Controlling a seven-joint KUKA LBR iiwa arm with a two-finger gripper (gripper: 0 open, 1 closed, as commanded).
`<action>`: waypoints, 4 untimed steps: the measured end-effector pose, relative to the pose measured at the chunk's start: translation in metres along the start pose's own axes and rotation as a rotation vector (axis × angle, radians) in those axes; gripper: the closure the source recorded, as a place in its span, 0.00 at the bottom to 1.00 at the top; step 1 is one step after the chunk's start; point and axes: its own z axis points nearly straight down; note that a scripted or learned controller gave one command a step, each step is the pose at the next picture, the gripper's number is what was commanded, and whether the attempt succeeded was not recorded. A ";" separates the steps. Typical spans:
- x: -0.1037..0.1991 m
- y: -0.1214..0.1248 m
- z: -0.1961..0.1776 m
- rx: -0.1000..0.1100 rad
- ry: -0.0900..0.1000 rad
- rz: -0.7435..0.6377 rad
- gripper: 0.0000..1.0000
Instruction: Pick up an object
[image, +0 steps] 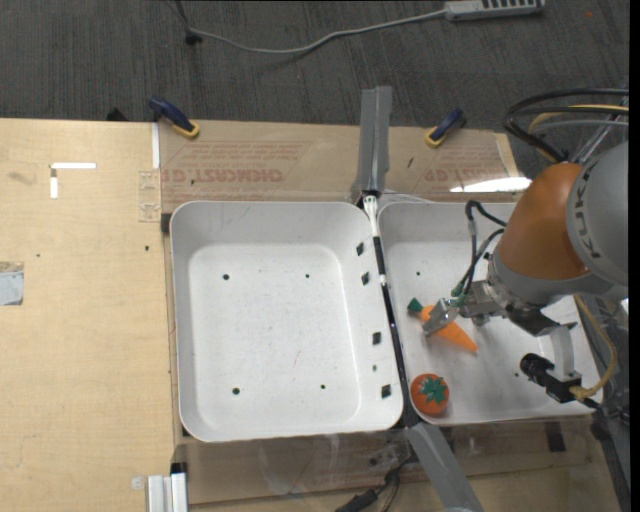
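- I see the arm (560, 230) reaching in from the right over the right bin (440, 250), its orange band sitting just above the wrist.
- My pincer (440, 322) is low in the right bin, its metal tips right at the green-topped end of the toy carrot (455, 335).
- I cannot tell from this slanted view whether the pincer is open, closed, or clamped on anything; the tips are small and blur into the carrot's top.
- The carrot lies on the floor of the right bin, near its middle, orange body pointing toward the lower right.
- A small green piece (414, 305) sits just left of the carrot's top, near the wall between the bins.
- A toy tomato (430, 393), red-orange with a green top, rests in the near left corner of the right bin, apart from the carrot.
- The left bin (200, 300) sits beside it on the tabletop (80, 300).
- Two clamps (175, 115) (445, 127) grip the far edge of the tabletop.
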 end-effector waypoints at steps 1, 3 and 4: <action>-0.002 -0.001 -0.006 0.005 0.001 0.006 1.00; 0.043 0.067 -0.100 -0.001 -0.003 0.050 0.00; 0.054 0.040 -0.100 0.001 -0.002 0.059 0.00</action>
